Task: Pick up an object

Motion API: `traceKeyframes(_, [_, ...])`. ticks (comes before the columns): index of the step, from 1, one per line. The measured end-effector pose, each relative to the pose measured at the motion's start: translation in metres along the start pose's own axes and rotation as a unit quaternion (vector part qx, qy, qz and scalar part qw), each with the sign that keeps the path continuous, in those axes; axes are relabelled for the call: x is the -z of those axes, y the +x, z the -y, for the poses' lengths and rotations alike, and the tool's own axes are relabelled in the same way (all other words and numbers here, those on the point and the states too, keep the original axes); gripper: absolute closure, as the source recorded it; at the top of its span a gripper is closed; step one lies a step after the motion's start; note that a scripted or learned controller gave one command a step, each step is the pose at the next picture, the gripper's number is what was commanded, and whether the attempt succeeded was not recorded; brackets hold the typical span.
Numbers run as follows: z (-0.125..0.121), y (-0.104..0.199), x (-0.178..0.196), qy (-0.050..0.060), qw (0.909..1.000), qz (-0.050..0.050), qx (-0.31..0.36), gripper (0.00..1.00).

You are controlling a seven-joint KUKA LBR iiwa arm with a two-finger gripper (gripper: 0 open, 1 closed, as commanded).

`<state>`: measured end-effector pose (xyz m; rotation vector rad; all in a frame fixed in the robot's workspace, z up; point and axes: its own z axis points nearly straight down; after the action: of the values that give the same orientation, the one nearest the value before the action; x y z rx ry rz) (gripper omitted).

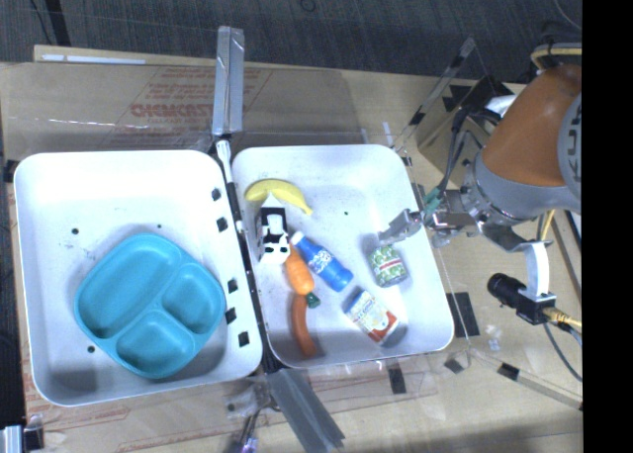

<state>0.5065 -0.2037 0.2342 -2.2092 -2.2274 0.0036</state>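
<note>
One blue tray (150, 304) left; right bin (326, 156) holds six items; hand (401, 226) there, grip possibly empty, unclear.

A blue divided plastic tray (150, 305) lies in the left white bin (59, 194). The right white bin (336, 159) holds a yellow banana (278, 193), an orange carrot (300, 274) and a blue bottle (321, 262).

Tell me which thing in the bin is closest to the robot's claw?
The small green can, just below the gripper. The banana, blue bottle and carrot lie farther left.
</note>
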Motion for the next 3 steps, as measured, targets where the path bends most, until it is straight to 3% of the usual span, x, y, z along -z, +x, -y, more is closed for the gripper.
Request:
traceKeyframes(1, [-0.020, 0.012, -0.110, -0.009, 0.9970, 0.004, 0.077, 0.00])
traceKeyframes(2, [-0.010, 0.109, -0.142, -0.003, 0.9999, 0.001, 0.017, 0.00])
traceKeyframes(3, [-0.059, 0.109, -0.143, -0.001, 0.9989, 0.000, 0.048, 0.00])
